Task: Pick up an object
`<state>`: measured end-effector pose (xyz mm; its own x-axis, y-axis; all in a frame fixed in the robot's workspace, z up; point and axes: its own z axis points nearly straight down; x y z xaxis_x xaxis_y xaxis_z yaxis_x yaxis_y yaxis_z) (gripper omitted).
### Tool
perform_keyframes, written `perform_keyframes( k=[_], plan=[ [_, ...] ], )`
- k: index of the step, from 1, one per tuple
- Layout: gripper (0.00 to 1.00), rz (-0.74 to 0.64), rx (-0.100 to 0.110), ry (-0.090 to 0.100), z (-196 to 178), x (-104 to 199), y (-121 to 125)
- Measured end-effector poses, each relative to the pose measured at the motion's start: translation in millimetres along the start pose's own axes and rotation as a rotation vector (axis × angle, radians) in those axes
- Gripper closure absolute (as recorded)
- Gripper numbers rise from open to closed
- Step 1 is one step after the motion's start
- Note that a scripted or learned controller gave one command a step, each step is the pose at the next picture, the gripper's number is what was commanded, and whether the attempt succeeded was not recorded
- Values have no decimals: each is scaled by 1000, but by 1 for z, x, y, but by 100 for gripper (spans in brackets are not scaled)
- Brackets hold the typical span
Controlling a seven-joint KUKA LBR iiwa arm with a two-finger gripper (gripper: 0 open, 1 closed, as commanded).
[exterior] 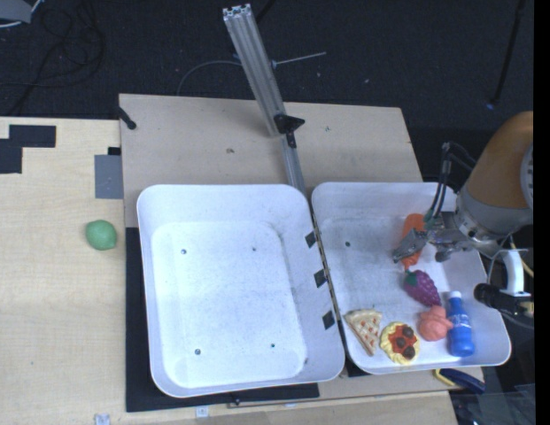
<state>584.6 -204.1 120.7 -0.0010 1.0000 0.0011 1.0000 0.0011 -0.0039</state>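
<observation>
My gripper [425, 250] hangs low over the upper right part of the right bin [363, 204]. It is right against an orange carrot-like toy [413, 228], which lies partly under it. Whether the toy is held is not clear from this angle. Just below the gripper lies a purple bunch of grapes [422, 287]. Along the bin's front are a pizza slice [365, 329], a round yellow-and-red toy [399, 342], a pink toy [433, 324] and a blue bottle [459, 328].
The left bin [168, 211] stands beside the right one, with black clips [320, 277] along the shared edge. A green ball [101, 235] rests on the bench far left. A slanted aluminium bar [261, 69] rises behind the bins.
</observation>
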Motion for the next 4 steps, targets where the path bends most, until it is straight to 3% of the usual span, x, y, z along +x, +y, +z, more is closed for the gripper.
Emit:
perform_keyframes(
  k=[1, 2, 4],
  plan=[
    [100, 1, -3, -1, -12, -1, 0],
    [100, 2, -8, -3, -75, -5, 1],
    [100, 2, -6, -2, -147, -3, -2]
  ],
)
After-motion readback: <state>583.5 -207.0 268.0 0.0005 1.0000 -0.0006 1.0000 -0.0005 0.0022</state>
